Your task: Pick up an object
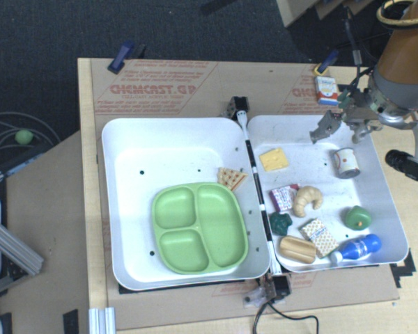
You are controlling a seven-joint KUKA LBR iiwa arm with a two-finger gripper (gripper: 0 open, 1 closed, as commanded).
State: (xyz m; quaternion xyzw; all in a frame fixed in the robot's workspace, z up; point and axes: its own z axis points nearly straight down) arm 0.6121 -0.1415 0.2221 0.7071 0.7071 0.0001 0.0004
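Camera view is showing the pick not yet made: the gripper is hanging spread and empty over the right bin, just above the small metal can. Glossy plastic food is lying nearby: a yellow cheese slice, a croissant, and possibly a green pepper.

My view: a robotics lab test bench, not a kitchen

I see two white bins clamped onto a board printed with a brand name; a grey and orange arm reaching in from the right; loose cables on dark carpet; toy food, such as a croissant, beside a green divided plate; an aluminium rail at the left.
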